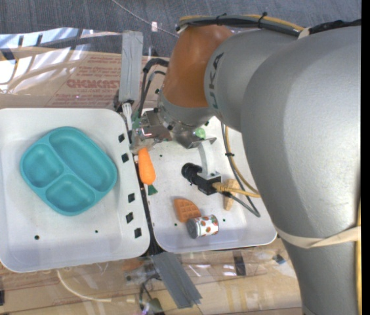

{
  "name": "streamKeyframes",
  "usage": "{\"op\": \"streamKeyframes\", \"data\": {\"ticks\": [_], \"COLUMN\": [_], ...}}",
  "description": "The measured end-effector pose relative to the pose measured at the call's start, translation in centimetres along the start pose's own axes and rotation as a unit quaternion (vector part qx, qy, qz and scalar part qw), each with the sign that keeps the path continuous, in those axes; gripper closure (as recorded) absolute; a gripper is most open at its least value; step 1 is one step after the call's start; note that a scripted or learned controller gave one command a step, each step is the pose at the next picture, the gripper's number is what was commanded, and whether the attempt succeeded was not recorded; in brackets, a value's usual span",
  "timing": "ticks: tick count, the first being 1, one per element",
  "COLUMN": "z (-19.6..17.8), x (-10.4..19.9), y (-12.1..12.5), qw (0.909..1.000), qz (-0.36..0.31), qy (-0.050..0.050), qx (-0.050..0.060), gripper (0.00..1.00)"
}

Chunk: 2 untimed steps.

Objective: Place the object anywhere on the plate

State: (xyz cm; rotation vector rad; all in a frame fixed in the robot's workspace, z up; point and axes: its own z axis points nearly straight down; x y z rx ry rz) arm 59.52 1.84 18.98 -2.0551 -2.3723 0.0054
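Observation:
A teal plate (pixel 68 169) with three compartments lies in the left bin (pixel 14 241), with nothing on it. An orange toy carrot (pixel 146 167) with a green tip lies in the right bin, close along its left wall, pointing roughly up and down in the view. My gripper (pixel 147 134) hangs just above the carrot's upper end, near the divide between the bins. The grey arm and its orange band cover the right bin's upper part.
In the right bin (pixel 250 231) a waffle-like brown piece (pixel 186 209) and a small can (pixel 203 226) lie near the front edge. A bit of green (pixel 200 133) peeks out beside the wrist. Cardboard and tape surround the bins.

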Motion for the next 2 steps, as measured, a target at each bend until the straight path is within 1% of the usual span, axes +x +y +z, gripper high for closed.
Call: {"op": "streamKeyframes", "data": {"ticks": [1, 2], "z": [2.08, 2.02], "x": [9.04, 8.84], "y": [0.68, 0.70], "qw": [0.9970, 0.9971], "qz": [-0.077, -0.076], "qy": [0.001, 0.000], "qx": [0.002, 0.002], "gripper": [1.00, 0.00]}}
